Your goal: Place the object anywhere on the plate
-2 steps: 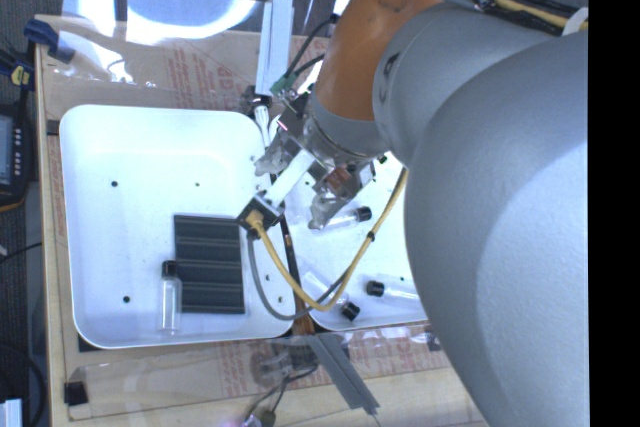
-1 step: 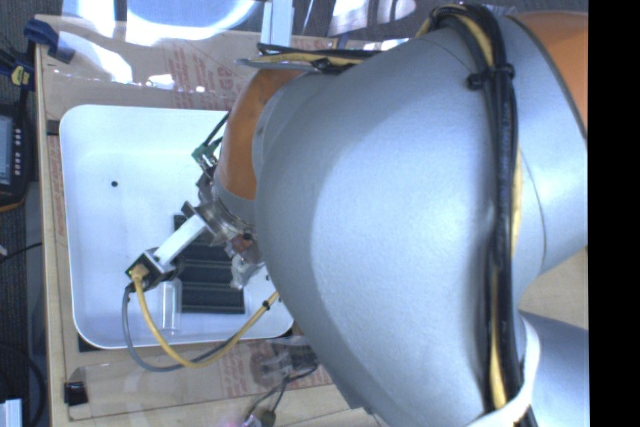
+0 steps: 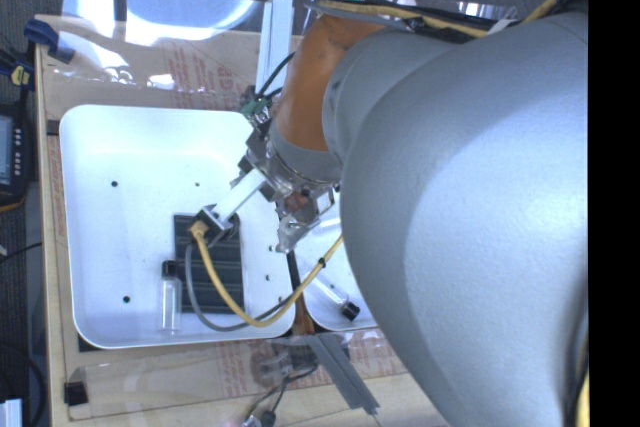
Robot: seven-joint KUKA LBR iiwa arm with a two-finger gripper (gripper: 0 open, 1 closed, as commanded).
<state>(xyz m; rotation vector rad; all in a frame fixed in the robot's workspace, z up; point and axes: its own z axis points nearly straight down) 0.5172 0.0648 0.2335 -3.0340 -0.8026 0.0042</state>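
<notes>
My gripper (image 3: 288, 227) hangs below the orange wrist band, over the divide between the two bins. A dark ribbed rectangular thing (image 3: 222, 277) lies flat in the left bin (image 3: 110, 145), just left of the gripper. A small clear vial (image 3: 168, 305) lies beside it near the bin's front wall. Close by sits a small black piece (image 3: 168, 267). In the right bin, part of a white plate's rim (image 3: 312, 313) shows under the arm. On the plate lies a thin clear stick with a black end (image 3: 348, 312). The arm hides most of the right bin.
The big grey arm covers the right half of the view. A yellow cable (image 3: 225, 315) loops low over the left bin's front right corner. An upright metal post (image 3: 275, 35) stands behind the bins. The bench's front edge holds a metal bracket (image 3: 335, 370).
</notes>
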